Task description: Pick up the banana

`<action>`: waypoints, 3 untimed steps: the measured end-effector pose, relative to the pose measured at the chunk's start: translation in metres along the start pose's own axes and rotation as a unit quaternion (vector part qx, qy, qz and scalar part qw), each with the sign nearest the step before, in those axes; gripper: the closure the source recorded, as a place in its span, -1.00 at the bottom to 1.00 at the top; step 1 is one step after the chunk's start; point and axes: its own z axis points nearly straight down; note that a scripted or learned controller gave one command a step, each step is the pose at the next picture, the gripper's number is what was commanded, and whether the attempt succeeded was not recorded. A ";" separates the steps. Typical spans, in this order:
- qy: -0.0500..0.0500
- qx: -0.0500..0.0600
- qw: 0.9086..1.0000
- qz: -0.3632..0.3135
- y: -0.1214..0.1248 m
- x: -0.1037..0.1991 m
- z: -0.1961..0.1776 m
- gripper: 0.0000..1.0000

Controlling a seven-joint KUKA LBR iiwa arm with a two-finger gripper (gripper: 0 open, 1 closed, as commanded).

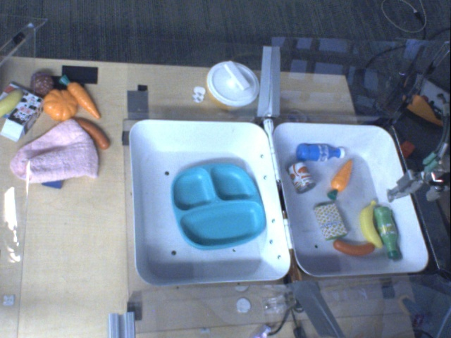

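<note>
The yellow banana point(368, 224) lies in the right bin point(366, 134), near its right front corner. It is wedged between a green bottle point(386, 232) on its right and a patterned block point(330, 220) on its left. A red-brown sausage point(354, 247) lies just in front of it. My gripper point(404, 188) sits at the bin's right rim, up and to the right of the banana and apart from it. Nothing is seen in it. The arm behind it is mostly cut off by the view's edge.
The right bin also holds a blue bottle point(318, 152), a small can point(301, 177) and an orange carrot point(342, 175). A blue divided tray point(220, 204) lies in the left bin point(144, 189). A white lidded bowl point(232, 83) stands behind the bins; toys and a pink cloth point(56, 153) lie far left.
</note>
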 end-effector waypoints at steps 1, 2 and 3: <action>-0.001 -0.002 0.996 -0.089 -0.001 -0.001 0.136 -1.00; -0.004 -0.010 0.997 -0.074 0.022 0.054 0.174 -1.00; -0.004 -0.011 0.997 -0.075 0.023 0.055 0.164 1.00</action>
